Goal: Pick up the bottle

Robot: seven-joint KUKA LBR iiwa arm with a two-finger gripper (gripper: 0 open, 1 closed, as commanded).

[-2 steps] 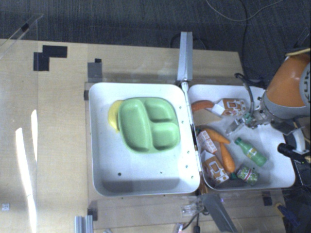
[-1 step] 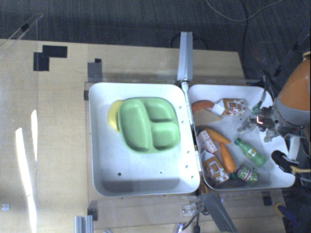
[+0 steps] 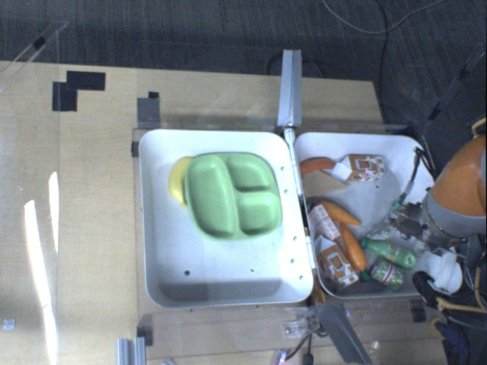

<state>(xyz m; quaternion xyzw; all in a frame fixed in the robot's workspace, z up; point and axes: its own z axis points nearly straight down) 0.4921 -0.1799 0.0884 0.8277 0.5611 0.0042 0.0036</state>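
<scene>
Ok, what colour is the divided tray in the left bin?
Light green, seen in the camera view: the divided tray lies in the left bin.

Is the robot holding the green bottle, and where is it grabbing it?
It cannot be told. The end effector hangs just above the green bottle in the right bin, but no grip on it is visible.

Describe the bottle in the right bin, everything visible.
The bottle is green and looks like clear plastic, lying on its side in the lower right part of the right bin. It runs roughly left to right, its narrow end pointing left toward a carrot. A second green item with a red and white label lies just below it, close or touching. The gripper sits just above the bottle; whether it touches cannot be told.
</scene>
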